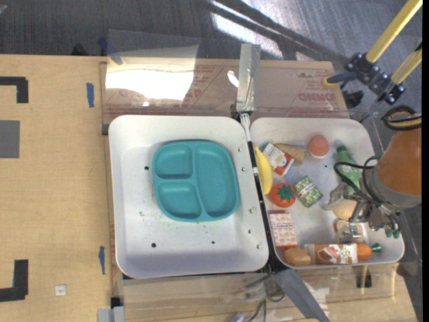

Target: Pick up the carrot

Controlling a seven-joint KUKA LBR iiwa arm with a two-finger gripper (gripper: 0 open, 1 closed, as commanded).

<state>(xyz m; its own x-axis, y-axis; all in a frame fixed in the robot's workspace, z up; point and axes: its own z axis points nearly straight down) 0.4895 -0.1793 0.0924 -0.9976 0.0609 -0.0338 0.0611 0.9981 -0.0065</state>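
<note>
- Two white bins side by side on the desk (47, 180).
- Left bin (127, 180): teal divided plate (196, 180) lying in the middle.
- Right bin (365, 129): gripper (358, 217) low over the right side; open or closed, impossible to tell.
- Banana (264, 173) along the left wall, tomato (283, 195) just beside.
- Carrot (365, 250) by the front wall, near the gripper.

Teal tray (196, 180), white bins (127, 200), perhaps orange carrot (364, 251)

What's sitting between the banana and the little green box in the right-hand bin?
In the camera view, a red tomato with a green top lies between the banana and the green box.
</note>
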